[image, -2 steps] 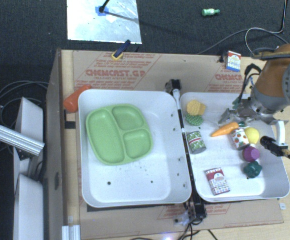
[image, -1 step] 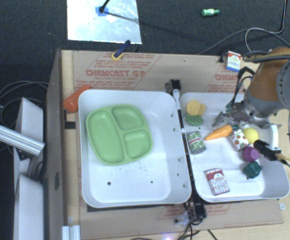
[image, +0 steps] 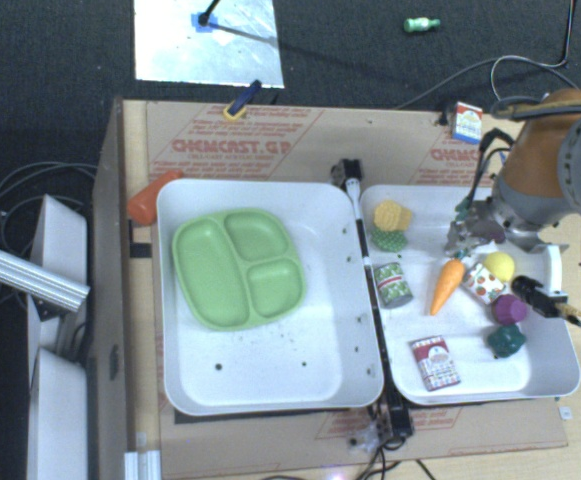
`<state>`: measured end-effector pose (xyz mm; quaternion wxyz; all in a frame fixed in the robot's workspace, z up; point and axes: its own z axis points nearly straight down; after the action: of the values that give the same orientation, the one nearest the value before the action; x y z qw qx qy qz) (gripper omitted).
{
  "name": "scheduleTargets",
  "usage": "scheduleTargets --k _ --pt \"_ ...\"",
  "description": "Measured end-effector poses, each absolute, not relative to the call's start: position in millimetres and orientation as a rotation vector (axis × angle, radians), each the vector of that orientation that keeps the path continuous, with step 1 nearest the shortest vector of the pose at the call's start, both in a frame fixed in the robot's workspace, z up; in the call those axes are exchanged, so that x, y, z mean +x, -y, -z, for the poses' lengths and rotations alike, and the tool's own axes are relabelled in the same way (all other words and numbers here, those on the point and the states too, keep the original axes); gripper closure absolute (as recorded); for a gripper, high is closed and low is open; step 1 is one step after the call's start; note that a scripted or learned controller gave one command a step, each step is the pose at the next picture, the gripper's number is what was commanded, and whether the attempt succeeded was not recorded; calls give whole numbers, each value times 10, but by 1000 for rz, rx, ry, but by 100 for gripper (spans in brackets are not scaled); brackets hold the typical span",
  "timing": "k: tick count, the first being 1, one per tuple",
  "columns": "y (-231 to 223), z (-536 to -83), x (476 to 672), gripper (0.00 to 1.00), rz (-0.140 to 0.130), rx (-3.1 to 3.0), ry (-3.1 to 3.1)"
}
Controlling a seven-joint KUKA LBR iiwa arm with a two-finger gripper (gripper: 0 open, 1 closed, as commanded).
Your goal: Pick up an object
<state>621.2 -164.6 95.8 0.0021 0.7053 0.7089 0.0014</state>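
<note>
Resting on dark carpet, cardboard-topped worktop [image: 270,138] carries two white bins. Right bin [image: 560,368]: carrot [image: 446,284] just below my pincer [image: 467,234], whose grip state I cannot tell; arm cut off at right.

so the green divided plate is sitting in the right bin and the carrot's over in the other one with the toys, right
Not quite. The camera view shows the green divided plate in the left bin, not the right one. The carrot does lie in the other bin, among the small toys.
</note>
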Motion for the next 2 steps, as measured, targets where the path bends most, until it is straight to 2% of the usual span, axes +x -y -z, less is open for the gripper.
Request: scheduleTargets --k 1,2 --pt "1645 -957 6211 0 -4 2213 -2224" --pt "1243 -840 5896 0 -1 2217 -2225"
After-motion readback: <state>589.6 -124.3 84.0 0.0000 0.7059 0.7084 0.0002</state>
